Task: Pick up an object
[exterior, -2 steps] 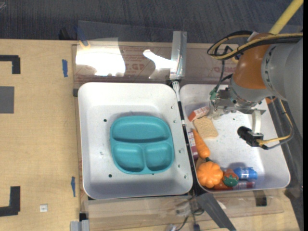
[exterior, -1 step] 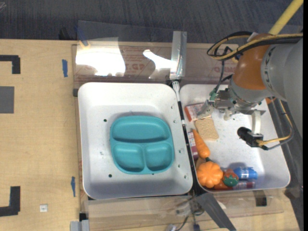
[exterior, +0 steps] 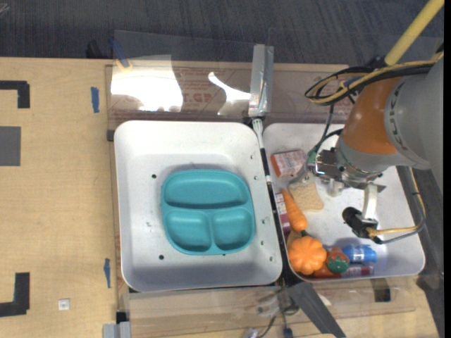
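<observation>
looking down at a slant on two shallow white bins side by side on a wooden bench. in the left bin [exterior: 141, 160], a teal divided plate [exterior: 208, 210] with three compartments, lying flat and hollow side up near the middle. in the right bin [exterior: 328, 220], a cluster of small things: a red-and-white packet [exterior: 287, 162] at the back left, print on it too small to read; just in front of it a flat tan slab [exterior: 308, 197], speckled like a sponge or cracker; an orange toy carrot [exterior: 294, 213] along the left wall, touching the slab's edge; a small orange pumpkin [exterior: 308, 254] at the front left; beside it a green-and-red piece [exterior: 337, 264], too small to name; then a blue bottle [exterior: 359, 253] on its side with a red band, label unreadable. reaching in from the right, the grey arm [exterior: 416, 118] with its orange band, and the gripper [exterior: 330, 173] low over the back of the right bin, just right of the packet and near the slab; spread or pressed together, cannot tell, and nothing seen held in it. behind the bins, a clear sheet [exterior: 183, 83] with glare.
</observation>
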Tool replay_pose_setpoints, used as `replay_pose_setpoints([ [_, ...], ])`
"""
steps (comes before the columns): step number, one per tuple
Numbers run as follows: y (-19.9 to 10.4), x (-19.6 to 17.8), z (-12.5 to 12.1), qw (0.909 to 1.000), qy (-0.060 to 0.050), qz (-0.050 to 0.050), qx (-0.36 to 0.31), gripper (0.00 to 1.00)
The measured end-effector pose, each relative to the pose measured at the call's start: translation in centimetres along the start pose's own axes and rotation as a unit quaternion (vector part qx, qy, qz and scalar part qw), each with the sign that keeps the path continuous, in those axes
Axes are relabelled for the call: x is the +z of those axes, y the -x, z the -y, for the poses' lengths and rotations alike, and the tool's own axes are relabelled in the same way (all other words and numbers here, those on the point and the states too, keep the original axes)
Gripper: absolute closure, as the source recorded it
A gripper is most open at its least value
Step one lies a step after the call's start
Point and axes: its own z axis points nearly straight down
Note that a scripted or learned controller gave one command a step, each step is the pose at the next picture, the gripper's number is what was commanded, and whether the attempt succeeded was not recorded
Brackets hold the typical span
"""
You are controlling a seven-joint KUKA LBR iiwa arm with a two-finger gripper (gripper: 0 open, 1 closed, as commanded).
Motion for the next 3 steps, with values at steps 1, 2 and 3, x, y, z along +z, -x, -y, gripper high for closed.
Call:
replay_pose_setpoints([
  [1, 0.9, 0.0, 4.2, 0.9978, 0.001, 0.0, 0.066, 0.0],
  [2, 0.0, 0.2, -3.9, 0.9971, -0.001, 0.001, 0.077, 0.0],
  [3, 0.0, 0.2, -3.9, 0.9971, -0.001, 0.001, 0.077, 0.0],
])
